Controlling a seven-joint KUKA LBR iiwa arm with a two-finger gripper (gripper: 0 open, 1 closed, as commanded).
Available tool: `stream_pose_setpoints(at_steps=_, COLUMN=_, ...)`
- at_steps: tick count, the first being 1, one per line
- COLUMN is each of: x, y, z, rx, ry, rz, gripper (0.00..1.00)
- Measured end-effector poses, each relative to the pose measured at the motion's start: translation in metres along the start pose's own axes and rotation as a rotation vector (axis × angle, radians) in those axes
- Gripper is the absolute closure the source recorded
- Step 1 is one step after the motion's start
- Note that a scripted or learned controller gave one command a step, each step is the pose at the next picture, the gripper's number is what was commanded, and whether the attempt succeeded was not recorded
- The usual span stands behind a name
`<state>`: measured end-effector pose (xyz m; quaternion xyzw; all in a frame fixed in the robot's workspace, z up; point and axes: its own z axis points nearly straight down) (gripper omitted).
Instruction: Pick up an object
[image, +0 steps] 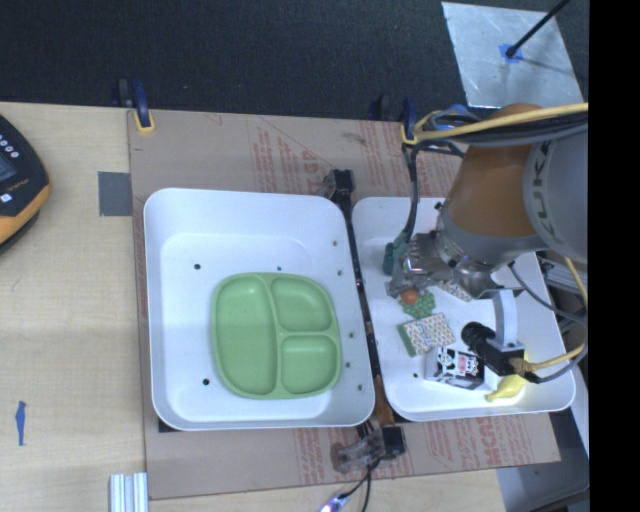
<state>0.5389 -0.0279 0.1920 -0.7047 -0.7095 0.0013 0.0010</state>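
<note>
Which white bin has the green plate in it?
The left bin. It holds the green divided plate; the right bin holds small jumbled things under the arm.

Green three-compartment plastic plate (275, 335) sits flat in left shallow white bin (175, 225), slightly toward 5 o'clock of bin center. Yellow-and-black handheld device (17, 190) at bench's 9 o'clock edge, partly cropped. Grey tape patch (115, 193) between device and bin. Blue clamps (141, 105) at cardboard's 11 o'clock corner.
</note>
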Motion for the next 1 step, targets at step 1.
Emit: stream_pose_setpoints(at_steps=1, x=0.0372, y=0.0262, z=-0.0166, rx=0.001, ry=0.000, rz=0.002, gripper=1.00)
